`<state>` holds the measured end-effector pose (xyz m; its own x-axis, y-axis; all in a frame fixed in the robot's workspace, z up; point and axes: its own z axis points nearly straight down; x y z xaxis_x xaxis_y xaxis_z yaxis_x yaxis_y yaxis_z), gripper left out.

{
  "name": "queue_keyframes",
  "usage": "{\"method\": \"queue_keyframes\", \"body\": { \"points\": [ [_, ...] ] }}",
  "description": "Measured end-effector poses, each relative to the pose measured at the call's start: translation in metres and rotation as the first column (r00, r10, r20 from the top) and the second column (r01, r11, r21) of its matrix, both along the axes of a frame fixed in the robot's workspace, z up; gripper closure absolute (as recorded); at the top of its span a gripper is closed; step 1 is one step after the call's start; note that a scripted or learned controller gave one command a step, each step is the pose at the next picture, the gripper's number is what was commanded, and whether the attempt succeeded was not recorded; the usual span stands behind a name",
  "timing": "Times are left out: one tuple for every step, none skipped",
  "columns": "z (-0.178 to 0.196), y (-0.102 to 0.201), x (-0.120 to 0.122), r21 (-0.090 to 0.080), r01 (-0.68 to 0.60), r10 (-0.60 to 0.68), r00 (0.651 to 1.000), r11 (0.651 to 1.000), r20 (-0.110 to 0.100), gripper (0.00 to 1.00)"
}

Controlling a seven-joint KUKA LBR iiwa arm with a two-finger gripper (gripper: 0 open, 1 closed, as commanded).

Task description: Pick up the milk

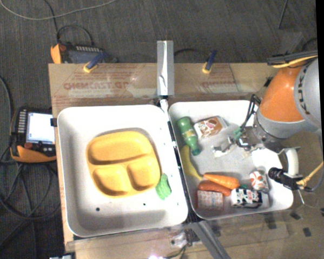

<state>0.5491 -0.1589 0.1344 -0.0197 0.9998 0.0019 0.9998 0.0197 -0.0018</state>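
Lying near the bin's front, the milk (246, 197) shows cow-patch print, wording unreadable.

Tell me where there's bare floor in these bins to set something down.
Left bin: bare strips around the yellow tray, widest along the near wall. Right bin: one open patch mid-floor, between the green bottle, the carrot and the gripper. Its near edge is crowded: carrot, milk, a small can.

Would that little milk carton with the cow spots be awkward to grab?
Probably light and stiff, being a small box. The milk carton lies on its side against a red packet and a small can, so it could slide or nudge them when pushed.
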Motion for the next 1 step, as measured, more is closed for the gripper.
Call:
{"method": "queue_keyframes", "body": {
  "points": [
    [-0.0142, 0.0169, 0.0686, -0.002, -0.041, 0.041, 0.999, 0.999, -0.001, 0.00]
  ]
}}
